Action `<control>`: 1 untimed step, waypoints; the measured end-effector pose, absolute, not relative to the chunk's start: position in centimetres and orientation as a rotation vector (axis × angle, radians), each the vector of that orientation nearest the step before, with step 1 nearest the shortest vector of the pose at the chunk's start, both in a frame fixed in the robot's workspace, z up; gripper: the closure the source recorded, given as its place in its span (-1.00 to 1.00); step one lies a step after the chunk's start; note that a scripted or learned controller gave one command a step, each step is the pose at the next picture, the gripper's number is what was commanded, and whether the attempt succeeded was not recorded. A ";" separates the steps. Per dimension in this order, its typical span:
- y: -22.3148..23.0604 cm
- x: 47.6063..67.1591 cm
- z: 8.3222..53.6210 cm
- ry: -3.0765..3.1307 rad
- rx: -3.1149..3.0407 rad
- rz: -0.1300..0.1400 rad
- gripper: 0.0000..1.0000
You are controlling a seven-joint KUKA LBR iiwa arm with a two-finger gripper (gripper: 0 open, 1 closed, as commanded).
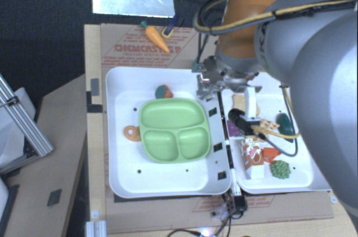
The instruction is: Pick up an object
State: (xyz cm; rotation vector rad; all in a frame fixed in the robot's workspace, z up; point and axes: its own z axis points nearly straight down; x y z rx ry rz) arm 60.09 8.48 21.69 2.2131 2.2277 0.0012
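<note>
Grey arm [313, 62] keeps my gripper [210, 85] over the bins' divider, at twelve o'clock from the green tray [173, 129]; its opening I cannot tell.

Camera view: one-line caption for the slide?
KUKA arm reaches over two white bins; green divided tray left, small toys right.

- Your grey KUKA arm [313, 57] sweeps in from the right, its bulky rounded link looming large in the near corner.
- Look at the orange band [246, 12] above the wrist: it bulges as a dome, with black and yellow cables looping across it.
- Below that, the metal two-finger gripper [208, 85] points down and to the left.
- Its fingers are too small and cluttered for you to judge.
</note>
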 end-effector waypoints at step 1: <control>8.2 59.4 21.9 2.223 2.219 0.000 1.00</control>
